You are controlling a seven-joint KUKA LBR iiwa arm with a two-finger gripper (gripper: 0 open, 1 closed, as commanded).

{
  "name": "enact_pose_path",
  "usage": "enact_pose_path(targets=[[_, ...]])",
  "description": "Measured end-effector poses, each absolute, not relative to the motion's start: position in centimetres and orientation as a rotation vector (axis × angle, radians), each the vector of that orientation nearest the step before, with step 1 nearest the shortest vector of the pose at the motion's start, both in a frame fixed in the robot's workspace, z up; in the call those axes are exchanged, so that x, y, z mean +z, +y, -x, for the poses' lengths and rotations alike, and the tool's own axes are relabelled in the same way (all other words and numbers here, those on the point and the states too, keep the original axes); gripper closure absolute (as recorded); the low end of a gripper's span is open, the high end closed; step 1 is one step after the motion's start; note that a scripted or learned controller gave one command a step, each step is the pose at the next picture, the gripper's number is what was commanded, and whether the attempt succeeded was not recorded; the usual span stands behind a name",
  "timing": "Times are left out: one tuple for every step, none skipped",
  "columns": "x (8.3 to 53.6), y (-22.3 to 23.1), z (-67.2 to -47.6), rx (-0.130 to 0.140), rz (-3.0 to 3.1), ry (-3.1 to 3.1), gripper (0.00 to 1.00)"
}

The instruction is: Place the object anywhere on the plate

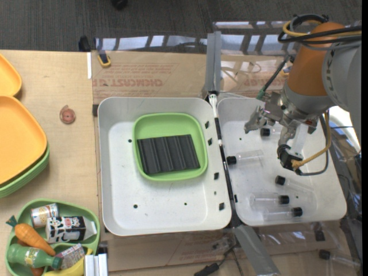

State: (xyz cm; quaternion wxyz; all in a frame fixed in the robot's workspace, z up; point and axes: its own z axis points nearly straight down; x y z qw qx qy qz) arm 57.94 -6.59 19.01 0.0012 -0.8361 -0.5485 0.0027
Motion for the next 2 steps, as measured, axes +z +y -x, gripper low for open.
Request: enact_pose_path(targets=[[19.0, 0.6, -56.0, 0.008, 2.652, -1.68, 0.0], [19.0, -2.4, -49.6, 0.007, 2.71, -1.586, 0.0]])
